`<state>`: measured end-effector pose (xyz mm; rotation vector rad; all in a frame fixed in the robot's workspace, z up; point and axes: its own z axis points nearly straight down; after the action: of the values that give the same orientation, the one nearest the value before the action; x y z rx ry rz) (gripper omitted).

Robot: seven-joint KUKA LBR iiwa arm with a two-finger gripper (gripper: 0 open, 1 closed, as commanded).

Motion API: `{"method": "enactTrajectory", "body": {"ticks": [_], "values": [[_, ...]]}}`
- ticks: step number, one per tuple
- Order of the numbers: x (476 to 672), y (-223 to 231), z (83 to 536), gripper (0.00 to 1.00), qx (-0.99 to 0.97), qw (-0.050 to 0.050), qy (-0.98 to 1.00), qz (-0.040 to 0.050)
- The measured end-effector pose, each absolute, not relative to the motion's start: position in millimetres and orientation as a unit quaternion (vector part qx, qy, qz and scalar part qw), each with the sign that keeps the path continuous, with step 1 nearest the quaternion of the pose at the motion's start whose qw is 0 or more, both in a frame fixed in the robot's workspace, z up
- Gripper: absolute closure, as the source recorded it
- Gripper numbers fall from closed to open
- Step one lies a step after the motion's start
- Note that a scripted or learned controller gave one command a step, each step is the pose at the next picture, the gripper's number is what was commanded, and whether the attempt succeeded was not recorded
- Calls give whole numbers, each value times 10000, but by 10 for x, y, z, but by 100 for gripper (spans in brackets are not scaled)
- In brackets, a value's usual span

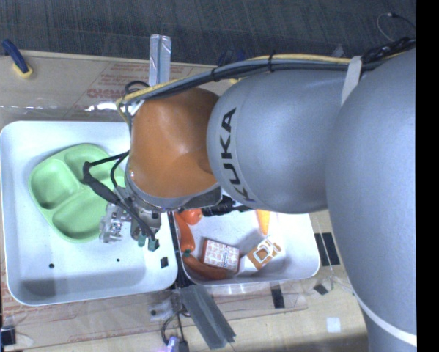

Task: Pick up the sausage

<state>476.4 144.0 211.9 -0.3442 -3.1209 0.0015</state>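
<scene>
A: Orange-banded arm (176, 149) reaches over the left bin (28, 270); gripper (127, 226) sits beside the green tray (61, 185). Jaw state can't be told.

B: Sausage (204, 268) lies in the right bin (307, 262), under a brown packet (220, 254), well apart from the gripper.

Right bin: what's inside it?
The right bin holds a brown sausage along its near wall, a brown printed packet, a small orange-and-white box, and something orange-red. The arm covers its far half.

brown sausage (204, 268), lying in right bin's front
</scene>
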Motion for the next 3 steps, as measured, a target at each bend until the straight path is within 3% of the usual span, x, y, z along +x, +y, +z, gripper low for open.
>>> {"method": "enactTrajectory", "body": {"ticks": [1,2,3], "values": [[4750,2190,1843,100,-2674,6,-9636,9],[4761,2176,2331,100,-3129,3,-9498,7],[4745,2181,1717,100,-2609,20,-9654,18]]}}
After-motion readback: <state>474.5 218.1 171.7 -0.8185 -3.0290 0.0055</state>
